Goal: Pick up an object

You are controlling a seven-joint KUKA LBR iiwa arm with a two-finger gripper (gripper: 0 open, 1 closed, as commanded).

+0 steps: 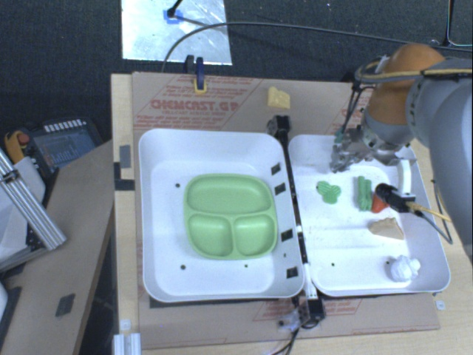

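You see a tan bench [122,198] on dark carpet, with two white bins: the left bin [159,213] holds a green divided plate [229,215]. The gripper [341,157] hangs over the right bin's [347,272] upper part; whether it's open you can't tell. A green toy [329,192] lies just below it

I have one fixed camera, set high above the bench [122,220] and looking down at a slant; both white bins [159,272] fit in frame. The arm [436,117] enters from 3 o'clock; the far bench edge lies toward 12.
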